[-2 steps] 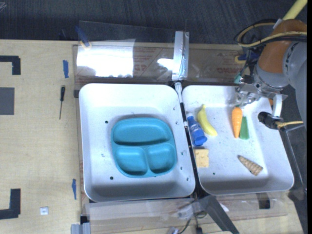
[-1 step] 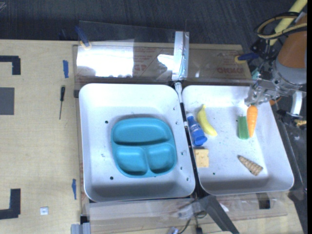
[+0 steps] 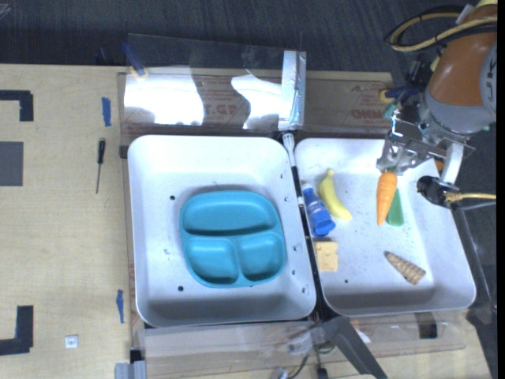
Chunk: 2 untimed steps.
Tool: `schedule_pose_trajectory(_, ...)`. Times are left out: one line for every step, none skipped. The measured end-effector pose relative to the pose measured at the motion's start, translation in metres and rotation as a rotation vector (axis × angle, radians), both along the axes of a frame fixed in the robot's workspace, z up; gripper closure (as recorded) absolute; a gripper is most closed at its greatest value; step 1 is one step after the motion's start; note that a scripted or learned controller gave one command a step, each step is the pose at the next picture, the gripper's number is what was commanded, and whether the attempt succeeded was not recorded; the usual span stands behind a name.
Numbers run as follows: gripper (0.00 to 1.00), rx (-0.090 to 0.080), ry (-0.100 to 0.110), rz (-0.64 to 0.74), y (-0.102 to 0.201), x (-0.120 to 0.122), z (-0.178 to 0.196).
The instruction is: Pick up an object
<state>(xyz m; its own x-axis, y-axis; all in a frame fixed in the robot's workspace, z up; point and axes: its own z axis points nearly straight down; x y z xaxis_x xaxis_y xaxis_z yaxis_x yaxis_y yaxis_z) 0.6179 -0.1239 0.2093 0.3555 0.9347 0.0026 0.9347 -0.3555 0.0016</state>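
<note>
While the carrot [image 3: 385,197] is lying in the right bin [image 3: 451,290] with its top end just under the fingertips, the step in hand looks like the approach to a grasp, not the lift itself. The gripper [image 3: 402,158] is hovering at the carrot's upper end, and whether its fingers are spread or closed cannot be told from this slanted view; nothing is visibly sitting between them. A green piece [image 3: 395,209] is lying against the carrot on the side away from the bin divider, partly tucked under it, so the next move probably calls for a straight descent with the fingers straddling the carrot alone.

Outward from the fingers, toward the divider, a banana [image 3: 334,195] and a blue bottle [image 3: 317,212] are lying close together, apart from the carrot, with a yellow sponge block [image 3: 327,255] just below them. A ribbed brown cone [image 3: 405,267] is resting nearer the front wall, well clear. The bin's back wall is running close behind the gripper, leaving little room that way, while open floor is lying between carrot and banana. In the left bin [image 3: 150,180], a blue divided tray [image 3: 232,237] is sitting far from the work.
</note>
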Motion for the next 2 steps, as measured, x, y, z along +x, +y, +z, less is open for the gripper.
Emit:
schedule_pose_trajectory(1.0,0.0,0.007,0.109,0.008,0.015,-0.045)
schedule_pose_trajectory(1.0,0.0,-0.004,0.106,0.077,-0.078,0.038)
